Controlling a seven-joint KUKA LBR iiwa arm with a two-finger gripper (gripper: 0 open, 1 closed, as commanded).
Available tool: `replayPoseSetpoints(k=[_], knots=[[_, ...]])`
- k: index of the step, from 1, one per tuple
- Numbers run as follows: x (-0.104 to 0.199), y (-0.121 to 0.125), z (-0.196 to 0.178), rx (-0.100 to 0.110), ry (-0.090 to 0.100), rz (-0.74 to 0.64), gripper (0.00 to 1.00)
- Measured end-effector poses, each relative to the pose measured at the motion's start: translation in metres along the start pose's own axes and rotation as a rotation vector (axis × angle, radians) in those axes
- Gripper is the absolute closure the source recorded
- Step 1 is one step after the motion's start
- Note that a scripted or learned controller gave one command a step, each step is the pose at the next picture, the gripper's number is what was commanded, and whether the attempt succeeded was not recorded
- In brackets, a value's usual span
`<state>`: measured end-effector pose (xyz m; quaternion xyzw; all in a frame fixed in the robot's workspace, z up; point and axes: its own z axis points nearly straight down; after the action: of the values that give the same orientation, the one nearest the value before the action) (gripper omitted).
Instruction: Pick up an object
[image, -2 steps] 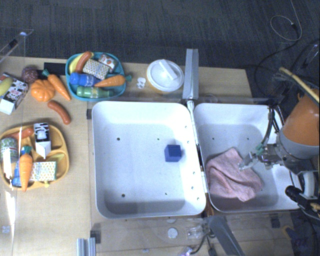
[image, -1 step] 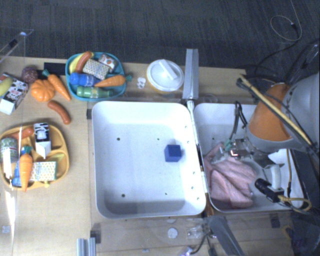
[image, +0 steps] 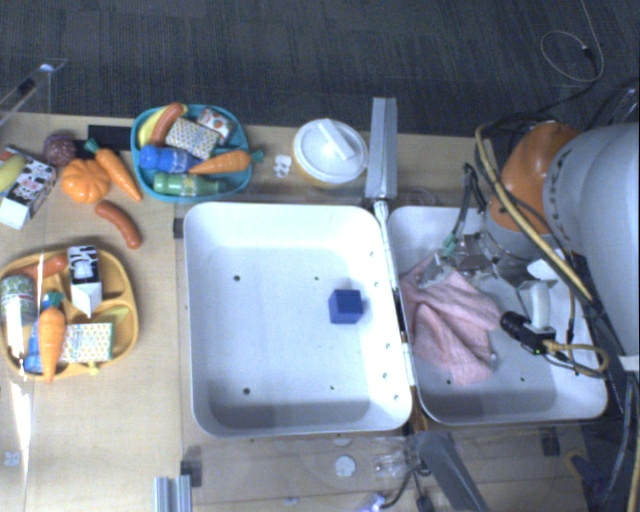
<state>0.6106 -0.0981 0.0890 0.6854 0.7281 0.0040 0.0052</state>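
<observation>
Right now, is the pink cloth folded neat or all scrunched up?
Scrunched up. The pink cloth lies in a wrinkled heap in the right bin, with uneven folds and no flat edges.

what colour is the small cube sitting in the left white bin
Blue. The small cube shows best in the camera view, on the left bin's floor.

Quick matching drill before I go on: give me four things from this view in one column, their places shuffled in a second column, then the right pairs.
Things:
1. blue cube
2. pink cloth
3. white lid
4. orange pumpkin

Places:
A. on the bench beyond the left bin
B. in the right bin
C. on the bench left of the blue bowl
D. in the left bin

Pairs: 1-D, 2-B, 3-A, 4-C
</observation>
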Motion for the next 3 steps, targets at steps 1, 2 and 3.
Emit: replayPoseSetpoints(k=[1,2,3], knots=[[0.011,0.055,0.002,0.003,0.001,-0.115,0.00],[-0.012,-0.046,-0.001,0.001,0.000,-0.232,0.00],[0.009,-0.003,0.000,0.000,0.001,-0.097,0.00]])
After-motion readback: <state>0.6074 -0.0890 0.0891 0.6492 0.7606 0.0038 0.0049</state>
